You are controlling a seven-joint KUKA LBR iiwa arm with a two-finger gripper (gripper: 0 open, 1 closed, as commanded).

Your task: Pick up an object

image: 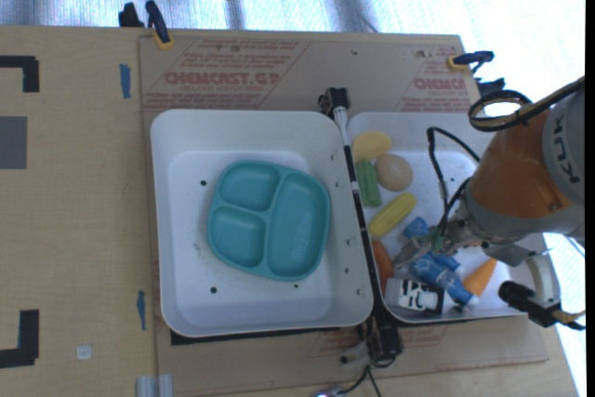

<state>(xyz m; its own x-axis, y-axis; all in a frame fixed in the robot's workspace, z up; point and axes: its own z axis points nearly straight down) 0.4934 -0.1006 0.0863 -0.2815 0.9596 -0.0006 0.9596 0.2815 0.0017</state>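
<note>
While bent low, the arm [521,181] plants its tool [429,248] in the right bin [446,149].

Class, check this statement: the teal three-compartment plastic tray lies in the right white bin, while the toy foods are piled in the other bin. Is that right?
Not quite. The camera view shows the teal three-compartment plastic tray lying in the left white bin, not the right one. The toy foods, such as the yellow plastic corn cob, are piled in the right white bin.

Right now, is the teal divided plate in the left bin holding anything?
Empty. The teal plate lies flat in the left bin, right side up, all three compartments showing bare teal.
</note>
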